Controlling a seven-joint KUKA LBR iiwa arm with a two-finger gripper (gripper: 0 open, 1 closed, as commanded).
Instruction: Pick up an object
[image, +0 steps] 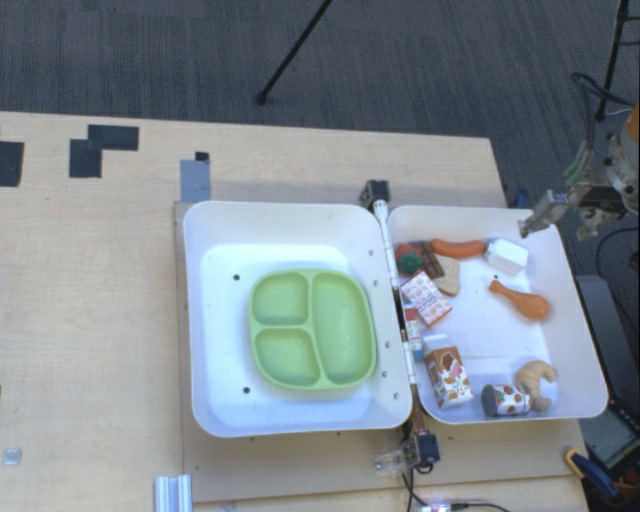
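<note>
A green tray (312, 331) sits in the left bin (215, 300), toy foods fill the right bin (575, 330), and the claw (548, 212), its grip unreadable, hangs at that bin's one o'clock corner.

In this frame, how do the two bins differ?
The left bin holds a single item, a green divided plate, lying flat at its middle. The right bin holds many small items, among them an orange sausage, a white block and a drumstick, scattered along its edges. Both are shallow, white and sit side by side.
</note>
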